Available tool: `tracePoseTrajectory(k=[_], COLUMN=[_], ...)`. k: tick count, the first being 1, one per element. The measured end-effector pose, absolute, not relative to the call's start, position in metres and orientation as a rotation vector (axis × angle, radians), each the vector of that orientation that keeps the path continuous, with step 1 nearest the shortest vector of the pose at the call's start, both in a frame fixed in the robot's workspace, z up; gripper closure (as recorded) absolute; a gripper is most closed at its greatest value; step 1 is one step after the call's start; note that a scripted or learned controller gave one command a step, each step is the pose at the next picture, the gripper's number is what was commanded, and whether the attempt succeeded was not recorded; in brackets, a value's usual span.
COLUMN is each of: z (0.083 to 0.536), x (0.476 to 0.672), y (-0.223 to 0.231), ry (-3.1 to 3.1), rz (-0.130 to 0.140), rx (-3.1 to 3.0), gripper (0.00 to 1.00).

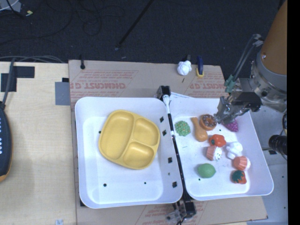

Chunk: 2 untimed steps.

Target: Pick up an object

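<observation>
Camera view: I see my gripper [227,115] low beside the purple grapes [232,125] (right bin [262,182]); finger state, I can't tell.

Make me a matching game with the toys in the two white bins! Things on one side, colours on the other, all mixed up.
Things:
1. divided plate in the left bin
2. bumpy ball near the divider
3. grapes beside the pincer
4. garlic in the right bin

Colours:
A. purple
B. white
C. yellow
D. green

Pairs: 1-C, 2-D, 3-A, 4-B
</observation>
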State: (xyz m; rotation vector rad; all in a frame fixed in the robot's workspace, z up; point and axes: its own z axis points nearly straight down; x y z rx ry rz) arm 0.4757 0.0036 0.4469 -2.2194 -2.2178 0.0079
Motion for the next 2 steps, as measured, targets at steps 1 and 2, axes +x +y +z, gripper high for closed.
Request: tracePoseTrajectory(k=[1, 2], z=[0.463, 0.465], x=[0.476, 0.476], y=[0.029, 0.04], ry=[-2.223, -2.221], rz=[0.001, 0.002], rx=[-2.219, -2.22], gripper=[1.0, 1.0])
